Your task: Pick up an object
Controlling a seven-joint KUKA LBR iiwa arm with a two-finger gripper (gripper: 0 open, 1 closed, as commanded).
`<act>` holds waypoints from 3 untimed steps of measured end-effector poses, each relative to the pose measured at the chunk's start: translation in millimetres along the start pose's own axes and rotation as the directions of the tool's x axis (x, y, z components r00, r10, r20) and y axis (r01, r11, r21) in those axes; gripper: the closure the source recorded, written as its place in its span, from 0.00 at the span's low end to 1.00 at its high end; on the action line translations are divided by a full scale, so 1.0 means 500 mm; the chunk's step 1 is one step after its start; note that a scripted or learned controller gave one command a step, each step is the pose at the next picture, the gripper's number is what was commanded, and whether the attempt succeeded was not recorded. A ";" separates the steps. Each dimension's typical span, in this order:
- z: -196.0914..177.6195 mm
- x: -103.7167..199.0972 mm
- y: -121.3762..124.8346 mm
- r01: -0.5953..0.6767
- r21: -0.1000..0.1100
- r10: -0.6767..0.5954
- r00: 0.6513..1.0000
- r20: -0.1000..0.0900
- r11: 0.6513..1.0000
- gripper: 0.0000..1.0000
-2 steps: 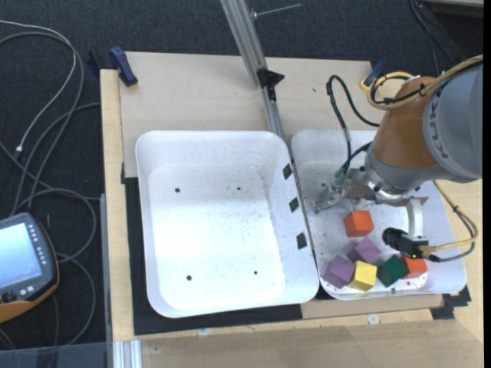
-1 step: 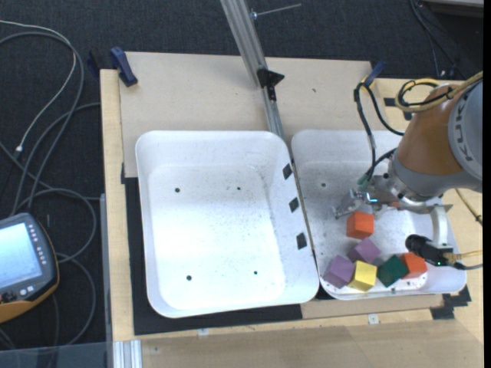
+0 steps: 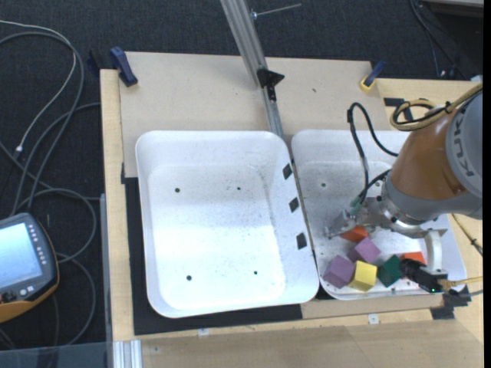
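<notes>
From the overhead camera view, the grey and orange arm reaches from the right into the right bin (image 3: 307,159), its end effector (image 3: 347,228) low over an orange block (image 3: 354,235); whether it is apart or together cannot be told. Just beside it, near the bin's front wall, lie two purple blocks (image 3: 338,270), a yellow block (image 3: 365,275) and a green block (image 3: 390,270). These look like light, stiff, matte cubes, probably best pinched across two opposite flat faces.

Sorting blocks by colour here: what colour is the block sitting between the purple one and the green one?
Yellow: the block shows clearly in the camera view, near the right bin's front edge.
</notes>
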State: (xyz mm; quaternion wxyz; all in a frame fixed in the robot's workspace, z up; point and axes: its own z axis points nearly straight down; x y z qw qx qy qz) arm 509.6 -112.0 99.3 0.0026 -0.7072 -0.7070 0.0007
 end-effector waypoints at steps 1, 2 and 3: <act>-0.024 0.038 0.025 0.003 -0.006 -0.003 1.000 0.003 1.000 0.00; -0.044 0.037 0.025 0.002 -0.008 -0.002 1.000 0.002 1.000 1.00; -0.209 0.215 0.036 0.011 -0.013 -0.011 1.000 -0.001 1.000 1.00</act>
